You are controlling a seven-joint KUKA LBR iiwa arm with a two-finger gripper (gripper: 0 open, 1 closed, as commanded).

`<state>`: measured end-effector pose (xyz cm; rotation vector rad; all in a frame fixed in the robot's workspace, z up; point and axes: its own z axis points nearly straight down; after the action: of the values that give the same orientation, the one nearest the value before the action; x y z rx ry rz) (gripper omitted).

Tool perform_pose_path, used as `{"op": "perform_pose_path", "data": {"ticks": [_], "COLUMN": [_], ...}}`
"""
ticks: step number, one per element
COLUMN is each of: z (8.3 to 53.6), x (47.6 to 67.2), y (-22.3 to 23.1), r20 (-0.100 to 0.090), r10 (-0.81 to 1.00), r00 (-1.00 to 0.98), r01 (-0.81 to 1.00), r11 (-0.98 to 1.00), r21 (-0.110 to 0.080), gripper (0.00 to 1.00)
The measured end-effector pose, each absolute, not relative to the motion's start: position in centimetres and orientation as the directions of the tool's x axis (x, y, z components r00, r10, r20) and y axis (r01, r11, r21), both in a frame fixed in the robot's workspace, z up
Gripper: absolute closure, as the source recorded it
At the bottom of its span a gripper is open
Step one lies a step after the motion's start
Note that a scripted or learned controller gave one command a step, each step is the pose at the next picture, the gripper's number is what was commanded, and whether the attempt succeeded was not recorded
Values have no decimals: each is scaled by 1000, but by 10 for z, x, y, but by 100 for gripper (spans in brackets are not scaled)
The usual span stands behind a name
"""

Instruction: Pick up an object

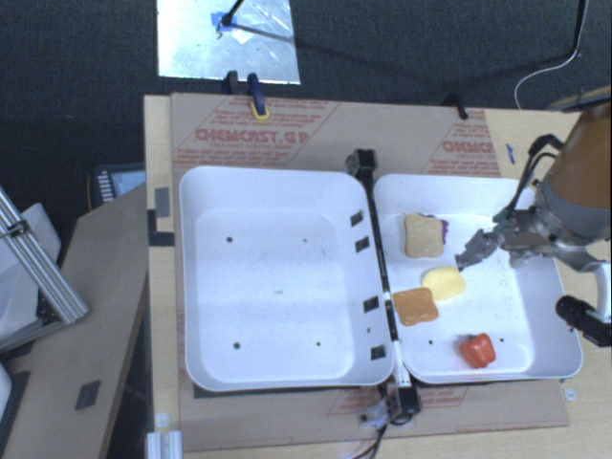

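The gripper (472, 251) hangs just above the yellow piece (445, 282) in the right bin (535, 357); finger state cannot be told. The piece is judged light, smooth, best pinched across its sides.

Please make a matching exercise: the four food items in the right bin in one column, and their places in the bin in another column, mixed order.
1. bread slice
2. yellow piece
3. orange piece
4. red pepper

A. nearest the bin's front edge
B. farthest back, toward the cardboard
C. against the divider between the bins
D. just below the gripper tip

Pairs: 1-B, 2-D, 3-C, 4-A
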<state>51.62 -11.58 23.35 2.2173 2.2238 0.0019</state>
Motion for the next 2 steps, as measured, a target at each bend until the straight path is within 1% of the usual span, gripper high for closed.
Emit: {"op": "perform_pose_path", "data": {"ticks": [1,2], "z": [341,439], "x": [582,637], "y": [-113,-73], "r20": [-4,-1], "r10": [1000,1000], "r00": [-7,-11], "r01": [1000,1000], "r11": [7,11], "r21": [18,17], "gripper": [0,0]}}
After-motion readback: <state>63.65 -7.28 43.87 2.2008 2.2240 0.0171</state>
